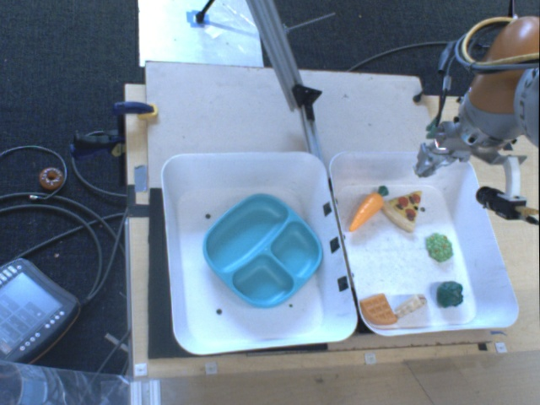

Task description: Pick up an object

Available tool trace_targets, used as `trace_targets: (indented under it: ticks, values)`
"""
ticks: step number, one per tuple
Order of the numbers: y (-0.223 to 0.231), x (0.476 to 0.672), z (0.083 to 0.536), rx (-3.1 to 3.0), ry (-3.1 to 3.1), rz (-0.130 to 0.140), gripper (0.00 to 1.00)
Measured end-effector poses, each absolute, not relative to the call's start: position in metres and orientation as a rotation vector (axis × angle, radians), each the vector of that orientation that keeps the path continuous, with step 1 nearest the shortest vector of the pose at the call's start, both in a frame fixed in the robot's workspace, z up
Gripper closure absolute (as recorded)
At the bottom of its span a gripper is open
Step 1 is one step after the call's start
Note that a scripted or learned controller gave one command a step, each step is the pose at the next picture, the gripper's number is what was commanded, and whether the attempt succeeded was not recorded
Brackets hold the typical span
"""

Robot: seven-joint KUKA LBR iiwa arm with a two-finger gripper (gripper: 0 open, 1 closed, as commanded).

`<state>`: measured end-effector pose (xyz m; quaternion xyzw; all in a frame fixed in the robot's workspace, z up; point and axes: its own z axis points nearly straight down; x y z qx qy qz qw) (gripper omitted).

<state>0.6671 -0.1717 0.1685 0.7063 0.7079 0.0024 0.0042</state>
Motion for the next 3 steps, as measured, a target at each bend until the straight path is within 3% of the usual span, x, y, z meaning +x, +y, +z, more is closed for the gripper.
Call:
trace_targets:
  ticks: [2, 3]
  values:
    - [-0.163, 0.666, 0.261, 2.209, 2.226, 0.006, 1.00]
    - [-0.112, 0.637, 0.254, 2.211, 2.233, 0.002, 1.00]
